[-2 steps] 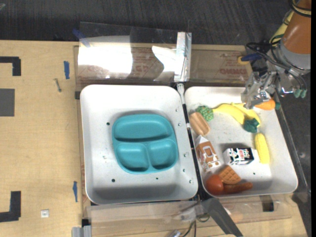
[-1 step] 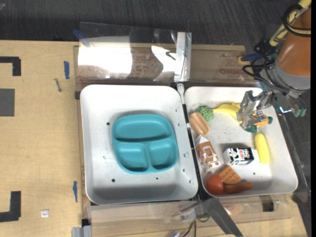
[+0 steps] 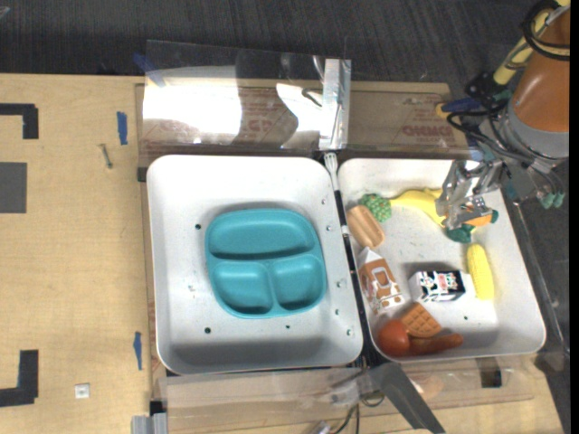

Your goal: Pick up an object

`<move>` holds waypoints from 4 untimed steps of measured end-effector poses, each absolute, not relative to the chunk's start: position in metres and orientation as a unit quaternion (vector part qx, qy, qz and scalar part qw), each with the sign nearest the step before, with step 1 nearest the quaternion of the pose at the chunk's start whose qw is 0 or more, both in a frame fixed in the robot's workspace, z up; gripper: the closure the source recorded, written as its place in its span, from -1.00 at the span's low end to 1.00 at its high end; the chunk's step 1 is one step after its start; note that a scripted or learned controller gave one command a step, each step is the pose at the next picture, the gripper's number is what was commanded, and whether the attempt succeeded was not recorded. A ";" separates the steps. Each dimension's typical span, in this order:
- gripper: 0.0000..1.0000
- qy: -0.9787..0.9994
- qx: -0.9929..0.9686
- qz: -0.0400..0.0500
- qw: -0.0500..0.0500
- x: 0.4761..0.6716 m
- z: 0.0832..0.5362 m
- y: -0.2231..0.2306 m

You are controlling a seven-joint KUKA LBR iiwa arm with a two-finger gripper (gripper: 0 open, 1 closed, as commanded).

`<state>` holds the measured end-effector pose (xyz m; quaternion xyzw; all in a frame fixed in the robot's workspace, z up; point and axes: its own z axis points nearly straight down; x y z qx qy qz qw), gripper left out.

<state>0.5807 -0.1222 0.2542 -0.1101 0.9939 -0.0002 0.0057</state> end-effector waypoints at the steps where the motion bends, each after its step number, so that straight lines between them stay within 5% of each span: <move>1: 1.00 0.991 -0.135 0.001 0.004 0.604 0.248 -0.047; 2: 1.00 0.985 -0.172 0.002 0.004 0.638 0.232 0.057; 3: 1.00 0.987 -0.162 0.000 0.004 0.668 0.235 0.030; 4: 1.00 0.969 -0.246 -0.001 0.006 0.669 0.279 0.013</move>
